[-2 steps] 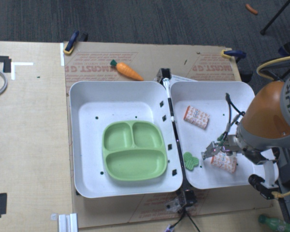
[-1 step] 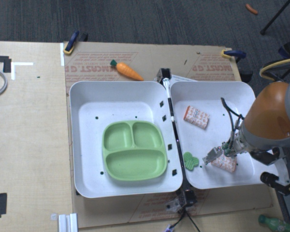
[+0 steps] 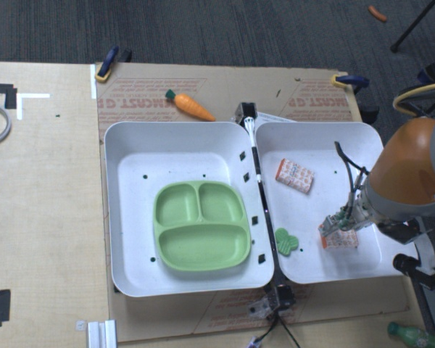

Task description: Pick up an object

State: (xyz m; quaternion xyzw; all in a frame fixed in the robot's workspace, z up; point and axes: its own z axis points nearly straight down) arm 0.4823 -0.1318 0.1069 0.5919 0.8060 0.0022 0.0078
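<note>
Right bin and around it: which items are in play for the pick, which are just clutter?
In play:
hand, low in the right bin
small red-and-white packet directly under the hand
pink patterned box
green leaf-shaped piece

Lying about:
green divided plate in the left bin
toy carrot on the cardboard behind the bins

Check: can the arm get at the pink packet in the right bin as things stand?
Probably yes. The pink packet lies flat on open bin floor, apart from the green leaf piece, with nothing between it and the tool.
</note>
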